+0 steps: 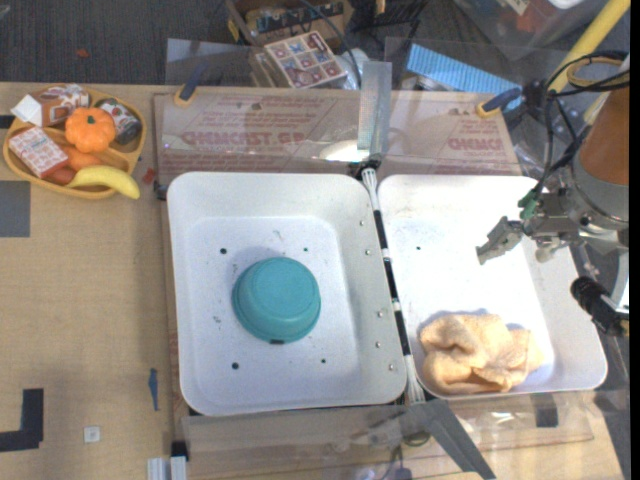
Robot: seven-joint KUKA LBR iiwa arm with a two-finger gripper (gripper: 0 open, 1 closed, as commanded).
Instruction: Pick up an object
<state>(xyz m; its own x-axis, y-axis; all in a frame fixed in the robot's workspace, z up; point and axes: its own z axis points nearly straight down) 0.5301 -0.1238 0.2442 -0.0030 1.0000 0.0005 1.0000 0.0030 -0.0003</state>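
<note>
A teal bowl [277, 300] lies upside down in the middle of the left bin [200, 208]. A crumpled tan, cloth-like object [475, 351] rests in the near part of the right bin [420, 218]. My gripper [520, 245] hangs over the right side of the right bin, above and behind the tan object. It is open, and I see nothing between its fingers [495, 240].
A yellow dish [20, 158] with toy food, including an orange pumpkin [90, 128] and a banana [105, 178], sits on the bench at the far left. Clear plastic panels [270, 133] stand behind both bins. Cables and clutter lie beyond.
</note>
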